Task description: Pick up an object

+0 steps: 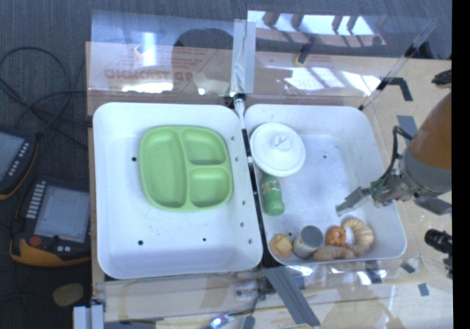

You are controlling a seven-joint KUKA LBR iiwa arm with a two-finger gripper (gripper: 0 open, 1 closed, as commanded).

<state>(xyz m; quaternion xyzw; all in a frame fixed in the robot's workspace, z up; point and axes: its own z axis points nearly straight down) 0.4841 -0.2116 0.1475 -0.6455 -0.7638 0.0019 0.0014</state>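
The right bin (330,125) holds a round white lidded bowl (277,148) at its upper left. A small green bottle (272,197) lies just below the bowl. Along the front wall sit several small items: a yellowish piece (281,245), a grey can (311,238), an orange fruit (335,234), a pale ring-shaped pastry (360,232) and a tan piece (332,252). My gripper (354,201) hangs low over the right side of this bin, just above the pastry and the fruit, and nothing shows in its grasp.
The left bin (117,239) carries a green divided plate (186,167). Clear plastic sheets stand behind both bins. Cables and a handheld pendant lie on the floor at the far left. The arm's grey and orange body comes in at the right edge.
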